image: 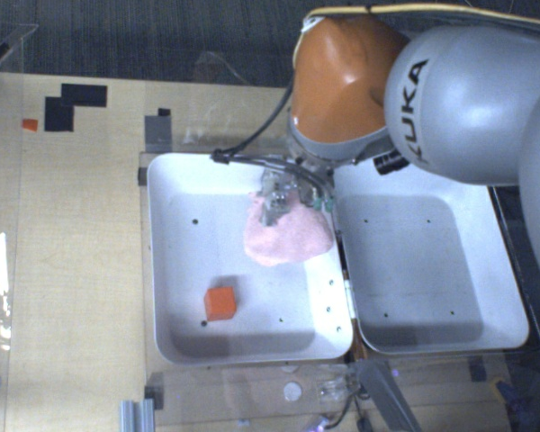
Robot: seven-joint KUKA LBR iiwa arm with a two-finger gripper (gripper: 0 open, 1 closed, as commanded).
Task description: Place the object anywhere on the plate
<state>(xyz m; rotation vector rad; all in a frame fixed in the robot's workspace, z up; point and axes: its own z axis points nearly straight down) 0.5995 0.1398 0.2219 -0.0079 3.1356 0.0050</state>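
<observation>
Camera view, hidden parts: the grey arm (468,88) with its orange band (342,79) comes in from the right and covers the upper right corner of the left bin and the upper edge of the right bin; the arm itself is cut off by the top and right edges of the picture
Camera view, jaws (276,207): small, dark and partly blurred under the wrist; they hang over the upper part of the pink plate; whether they are open or closed cannot be told, and nothing can be seen between them
Camera view, cable (252,142): a dark lead runs from the wrist area to the left bin's upper rim
Camera view, left bin (175,241): shallow and white; it holds the pink plate (292,239) in its upper right part, close to the right wall, its top edge hidden by the jaws; it also holds the orange block (220,303) in its lower left part, well apart from the plate and resting on the bin floor
Camera view, right bin (432,331): shallow and white, just beside the left bin; its floor shows small dark dots
Camera view, worktop (63,241): pale wood; black marks (72,104) and a small orange square (30,125) lie near its upper left corner
</observation>
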